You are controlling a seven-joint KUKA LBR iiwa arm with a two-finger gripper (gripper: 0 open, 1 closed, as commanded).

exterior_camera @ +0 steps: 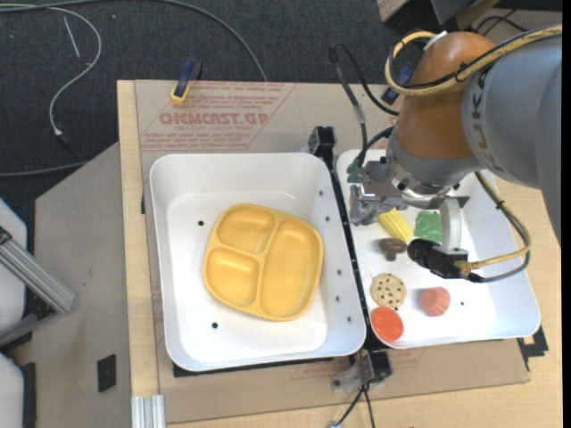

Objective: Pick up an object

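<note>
On the left side of the bench, the left white bin [169, 239] is holding a yellow tray [263, 261] with three little sections. Nothing is lying on the tray.

Moving right, the right white bin [508, 315] is holding a crowd of small toy foods. A yellow corn piece [395, 226] is lying next to a green thing [429, 227]. Below them a small brown thing [392, 250] is sitting, then a round cookie [387, 289] with dots, an orange-red round piece [387, 325] at the bin's front edge, and a pink piece [435, 301] beside it.

The gripper [397, 205] is hanging right over the corn and the green thing. The big arm is hiding its tips, so I cannot tell how the jaws are standing, and I cannot see anything pinched between them.

Here is what could go wrong, I think. The corn and the green thing are lying very close, so the gripper could be pushing one away while reaching for the other. The corn looks round and smooth, so it could be slipping out. A black cable [437, 259] is dangling near the food and could be knocking the small pieces around.
</note>
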